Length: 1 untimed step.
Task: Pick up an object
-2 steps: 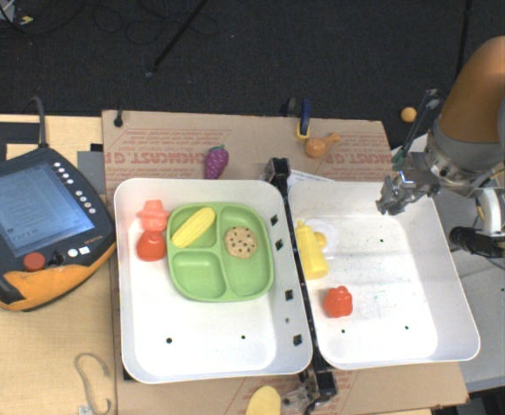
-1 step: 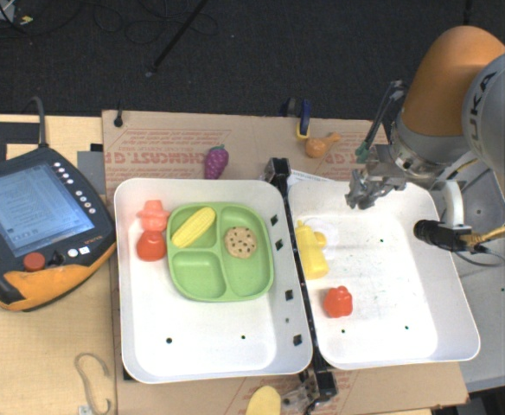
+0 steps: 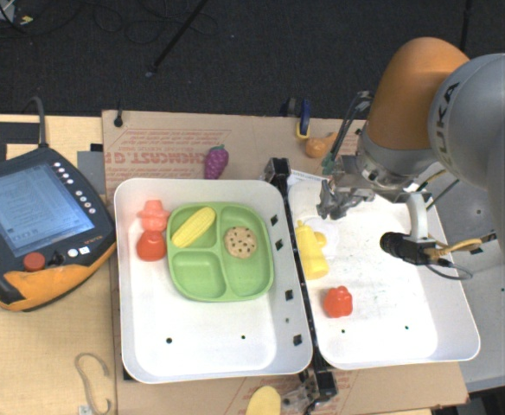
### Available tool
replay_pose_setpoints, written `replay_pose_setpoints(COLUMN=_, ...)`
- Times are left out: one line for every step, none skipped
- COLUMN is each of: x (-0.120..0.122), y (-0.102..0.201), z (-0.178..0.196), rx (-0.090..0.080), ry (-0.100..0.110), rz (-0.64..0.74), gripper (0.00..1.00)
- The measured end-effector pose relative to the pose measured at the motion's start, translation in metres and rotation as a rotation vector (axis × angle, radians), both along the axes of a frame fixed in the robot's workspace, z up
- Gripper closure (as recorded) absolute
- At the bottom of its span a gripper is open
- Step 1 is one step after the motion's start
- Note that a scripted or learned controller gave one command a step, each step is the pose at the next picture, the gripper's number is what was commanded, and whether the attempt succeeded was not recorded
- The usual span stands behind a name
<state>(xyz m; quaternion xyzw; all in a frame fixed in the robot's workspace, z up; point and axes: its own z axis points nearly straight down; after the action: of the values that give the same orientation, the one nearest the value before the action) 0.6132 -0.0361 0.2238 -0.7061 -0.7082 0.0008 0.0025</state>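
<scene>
My gripper (image 3: 329, 210) hangs over the upper left part of the right bin (image 3: 425, 335), just above and to the right of a yellow block (image 3: 311, 249) that lies against the bin's left wall. A red block (image 3: 338, 302) sits lower in the same bin, well below the gripper. I see nothing between the fingers.
The left bin (image 3: 201, 344) holds a green divided plate (image 3: 220, 253) with a corn cob (image 3: 191, 226) and a cookie (image 3: 240, 242), and a red-orange toy (image 3: 151, 232) beside it. A purple grape bunch (image 3: 215, 160) and an orange thing (image 3: 316, 145) lie behind the bins. A teach pendant (image 3: 36, 223) rests at left.
</scene>
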Motion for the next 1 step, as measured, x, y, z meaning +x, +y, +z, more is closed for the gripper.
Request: replay_pose_setpoints(x=0.0072, y=0.0293, z=-0.0065, rx=-0.002, ry=-0.003, rz=-0.002, gripper=1.0)
